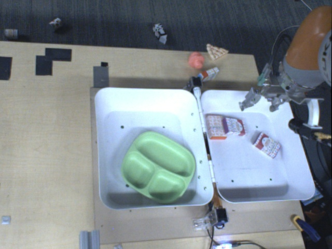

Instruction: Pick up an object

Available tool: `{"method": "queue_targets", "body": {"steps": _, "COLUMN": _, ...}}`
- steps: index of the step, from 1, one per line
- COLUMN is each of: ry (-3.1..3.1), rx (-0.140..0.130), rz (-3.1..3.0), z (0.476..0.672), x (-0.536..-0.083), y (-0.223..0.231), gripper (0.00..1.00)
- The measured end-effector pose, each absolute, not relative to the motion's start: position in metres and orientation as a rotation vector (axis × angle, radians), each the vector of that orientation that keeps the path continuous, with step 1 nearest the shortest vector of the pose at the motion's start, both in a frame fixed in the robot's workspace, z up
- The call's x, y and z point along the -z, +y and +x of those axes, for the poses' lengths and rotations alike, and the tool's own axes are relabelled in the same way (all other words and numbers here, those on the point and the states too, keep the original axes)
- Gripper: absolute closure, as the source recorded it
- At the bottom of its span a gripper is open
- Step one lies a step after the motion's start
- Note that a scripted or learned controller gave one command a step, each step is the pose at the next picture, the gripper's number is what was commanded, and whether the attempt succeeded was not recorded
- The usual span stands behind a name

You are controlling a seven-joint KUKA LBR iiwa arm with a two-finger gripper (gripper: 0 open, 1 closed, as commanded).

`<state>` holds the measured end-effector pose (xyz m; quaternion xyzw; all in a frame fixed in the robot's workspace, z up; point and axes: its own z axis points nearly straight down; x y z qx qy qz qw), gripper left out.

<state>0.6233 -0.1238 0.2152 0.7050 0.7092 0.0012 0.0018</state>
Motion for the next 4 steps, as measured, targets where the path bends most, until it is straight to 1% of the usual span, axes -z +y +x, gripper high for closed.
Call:
{"method": "queue_targets", "body": {"steps": 1, "ry": 2.219, "rx": -0.012, "rz": 2.209, "z": 0.608, "x": -0.099, "y": -0.096, "gripper": 0.0}}
{"method": "queue_targets", "body": {"steps": 2, "ry": 2.221, "rx": -0.021, "rz": 2.206, "z": 0.61, "x": -0.11, "y": -0.093, "gripper": 1.0}}
{"method": "queue_targets", "body": {"steps": 3, "ry": 2.219, "rx": -0.006, "rz": 2.213, "z": 0.67, "x": -0.198, "y": -0.181, "gripper": 1.0}}
{"method": "queue_targets", "body": {"steps": 4, "ry": 2.223, "rx": -0.004, "rz": 2.213, "z": 0.67, "x": -0.196, "y": -0.179, "gripper": 0.0}}
